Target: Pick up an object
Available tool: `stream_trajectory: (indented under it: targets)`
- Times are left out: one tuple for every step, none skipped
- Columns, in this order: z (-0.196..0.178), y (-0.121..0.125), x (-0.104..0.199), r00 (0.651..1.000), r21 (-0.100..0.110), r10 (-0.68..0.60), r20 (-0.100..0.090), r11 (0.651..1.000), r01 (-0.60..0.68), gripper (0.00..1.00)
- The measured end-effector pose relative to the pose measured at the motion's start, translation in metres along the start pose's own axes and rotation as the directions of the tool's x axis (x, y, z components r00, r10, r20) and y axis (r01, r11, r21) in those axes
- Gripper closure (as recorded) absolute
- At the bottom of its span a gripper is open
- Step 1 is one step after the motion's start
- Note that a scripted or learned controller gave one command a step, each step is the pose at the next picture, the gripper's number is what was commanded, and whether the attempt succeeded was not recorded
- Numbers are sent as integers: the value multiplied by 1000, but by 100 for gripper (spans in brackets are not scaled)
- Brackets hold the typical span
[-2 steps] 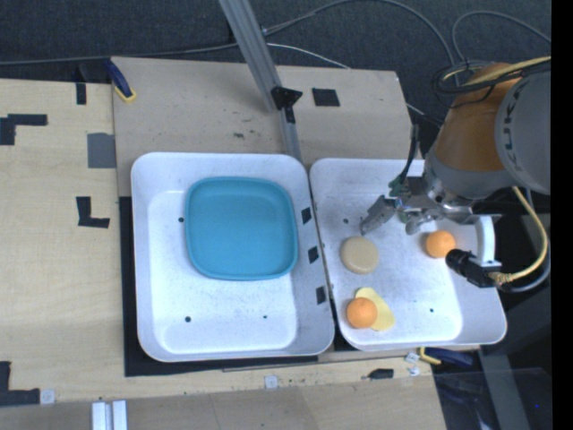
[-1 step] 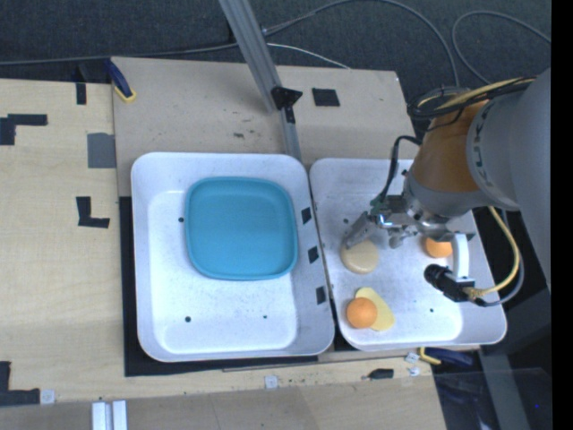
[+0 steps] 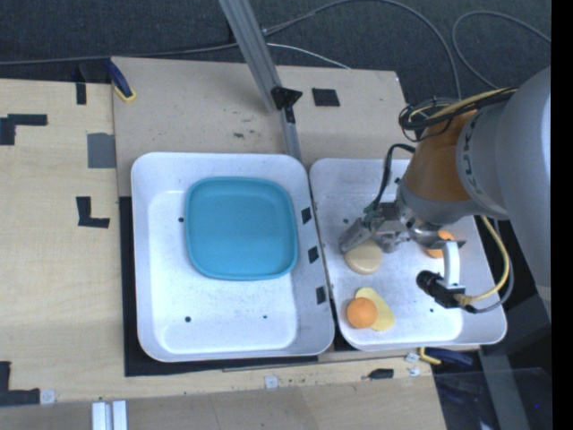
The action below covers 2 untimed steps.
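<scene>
Blue plate (image 3: 241, 227), one; beige round object (image 3: 363, 259), one; orange ball (image 3: 361, 313), one.

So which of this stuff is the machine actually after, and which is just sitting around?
Part of the job:
- gripper, low in the right bin
- beige round object, right beneath the gripper
- orange ball
- pale yellow piece beside the ball

Just lying about:
- blue plate in the left bin
- cables behind the bench
</scene>
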State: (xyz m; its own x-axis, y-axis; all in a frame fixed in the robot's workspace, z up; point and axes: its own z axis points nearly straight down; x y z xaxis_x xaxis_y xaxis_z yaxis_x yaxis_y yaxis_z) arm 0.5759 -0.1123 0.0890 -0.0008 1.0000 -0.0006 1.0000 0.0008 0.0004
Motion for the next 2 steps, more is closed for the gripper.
stream_trajectory:
  targets:
    - [-11,1,0,1000,-2,0,1,1000,0,100]
    - [-59,4,-10,1000,-3,1,0,1000,-1,100]
